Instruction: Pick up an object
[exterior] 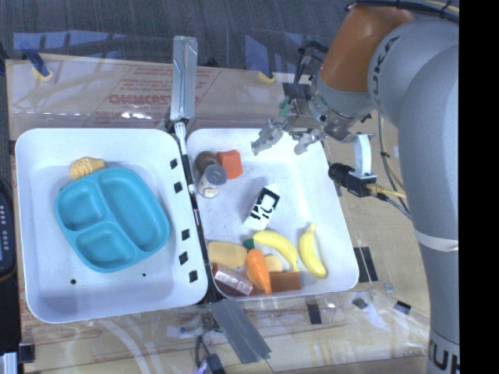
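My gripper (285, 141) hangs over the back edge of the right bin (335, 216), its two fingers spread open with nothing between them. Below and to its left lie an orange block (230, 163) and a small brown can with a grey lid (209, 174). A white and black bottle (263, 208) rests mid-bin. Toward the front are two bananas (300, 248), an orange carrot (258, 269), a pale yellow piece (226, 253), a brown block (284, 281) and a wrapped bar (233, 280).
The left bin (47, 287) holds a blue divided plate (111, 217) and a yellow corn piece (86, 166) at its back left. A grey divider bar (184, 80) rises between the bins. The arm (405, 68) fills the upper right.
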